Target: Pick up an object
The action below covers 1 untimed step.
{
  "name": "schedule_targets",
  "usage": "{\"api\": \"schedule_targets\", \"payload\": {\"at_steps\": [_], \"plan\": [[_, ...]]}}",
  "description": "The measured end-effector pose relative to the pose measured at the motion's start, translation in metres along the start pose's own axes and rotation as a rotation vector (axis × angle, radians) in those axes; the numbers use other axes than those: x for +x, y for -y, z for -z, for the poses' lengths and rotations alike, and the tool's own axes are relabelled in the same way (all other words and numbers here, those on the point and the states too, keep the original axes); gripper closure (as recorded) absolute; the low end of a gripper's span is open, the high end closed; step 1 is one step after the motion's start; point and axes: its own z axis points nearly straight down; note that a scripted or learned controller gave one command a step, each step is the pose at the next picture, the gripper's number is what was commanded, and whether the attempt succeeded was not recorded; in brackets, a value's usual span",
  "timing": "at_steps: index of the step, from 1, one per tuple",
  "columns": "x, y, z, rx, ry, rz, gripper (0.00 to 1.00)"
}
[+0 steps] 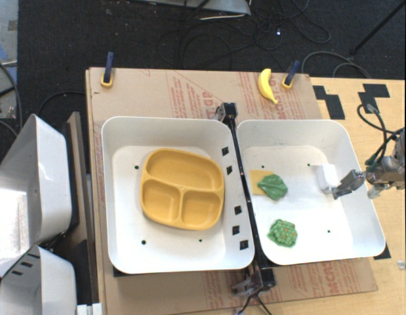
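The tool (335, 188) sits low at the right bin's (360, 169) right wall, beside a small white block (326, 174); I cannot tell its state. The nearest pickable thing, a green leafy piece (273, 186), lies leftward of the tool, with a second green piece (283, 232) nearer the front rim.

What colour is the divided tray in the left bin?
Yellow-orange; the divided tray shows plainly in the camera view.

I see dark floor (52, 25) w/ loose black cables (209, 38), brown cardboard sheet (183, 90) on bench, blue clamps (108, 67) at back edge.
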Motion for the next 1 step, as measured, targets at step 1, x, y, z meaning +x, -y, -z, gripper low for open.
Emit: {"api": "schedule_targets", "payload": {"at_steps": [1], "plan": [[0.0005, -0.0025, 0.0057, -0.011, 0.003, 0.004, 0.00]]}}
